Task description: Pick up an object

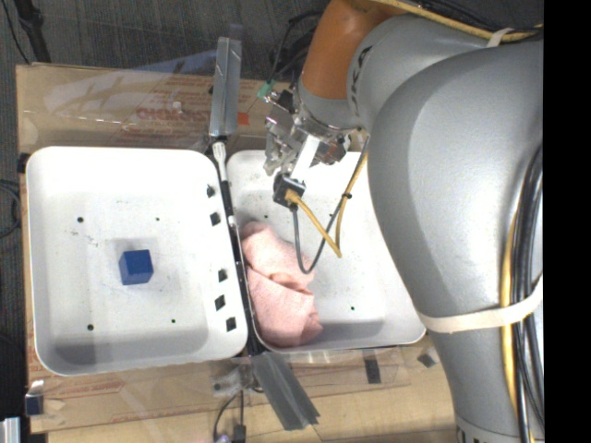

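Note:
A small blue cube (pixel 137 266) sits in the left white bin (pixel 55 183), left of its middle. A crumpled pink cloth (pixel 277 284) lies in the right white bin (pixel 388 312), against its left wall and reaching toward the near edge. My gripper (pixel 276 158) hangs over the far left part of the right bin, above and apart from the cloth. Nothing shows in its grasp. The arm's large grey body covers the right half of that bin.
A divider wall with black clips (pixel 224 247) separates the two bins. A grey bar (pixel 224 81) stands at the far end of the divider, close to the gripper's left. Brown board (pixel 111 100) surrounds the bins.

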`<state>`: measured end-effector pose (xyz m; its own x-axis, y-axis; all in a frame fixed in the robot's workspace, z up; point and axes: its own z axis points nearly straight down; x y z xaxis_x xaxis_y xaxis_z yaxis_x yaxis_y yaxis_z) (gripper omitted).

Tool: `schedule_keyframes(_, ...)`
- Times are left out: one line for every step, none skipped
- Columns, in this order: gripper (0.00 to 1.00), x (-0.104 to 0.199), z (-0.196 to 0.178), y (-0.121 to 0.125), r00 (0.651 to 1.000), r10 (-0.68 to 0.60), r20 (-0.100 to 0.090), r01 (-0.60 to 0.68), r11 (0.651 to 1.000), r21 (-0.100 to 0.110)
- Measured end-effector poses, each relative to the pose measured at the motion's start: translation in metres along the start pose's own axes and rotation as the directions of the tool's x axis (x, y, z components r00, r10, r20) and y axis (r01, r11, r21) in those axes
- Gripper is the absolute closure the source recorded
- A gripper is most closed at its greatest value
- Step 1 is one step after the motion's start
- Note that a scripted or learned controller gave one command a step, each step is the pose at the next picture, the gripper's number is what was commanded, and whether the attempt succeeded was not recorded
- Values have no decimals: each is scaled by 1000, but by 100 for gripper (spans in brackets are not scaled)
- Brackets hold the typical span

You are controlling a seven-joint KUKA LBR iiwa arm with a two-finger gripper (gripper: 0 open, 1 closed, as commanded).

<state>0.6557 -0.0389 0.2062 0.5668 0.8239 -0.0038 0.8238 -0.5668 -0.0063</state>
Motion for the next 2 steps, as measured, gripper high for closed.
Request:
schedule_keyframes(100,-8,16,-38,961,-277,0,277,961,0)
schedule_keyframes(100,-16,-24,12,858,-514,1,514,858,-7)
